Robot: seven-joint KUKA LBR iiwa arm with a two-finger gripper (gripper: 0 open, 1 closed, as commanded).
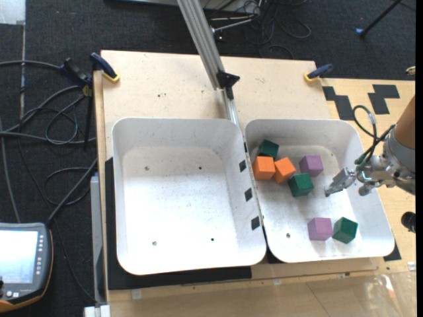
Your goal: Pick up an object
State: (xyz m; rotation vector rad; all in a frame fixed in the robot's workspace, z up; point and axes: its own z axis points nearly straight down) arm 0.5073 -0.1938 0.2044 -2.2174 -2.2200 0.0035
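Your candidates all sit in the right bin (370, 197): two orange cubes (273, 168) touching each other near the divider, a green cube (268, 148) just behind them, another green cube (301, 184) beside a purple cube (311, 164), and a purple cube (320, 228) touching a green cube (345, 230) near the front. You'll see the gripper (338, 182) hanging over that bin's right side, fingers slightly parted, holding nothing.

A metal rail (201, 35) slants over the bench (172, 84), cables (46, 121) and a handheld screen (20, 259) lying left.
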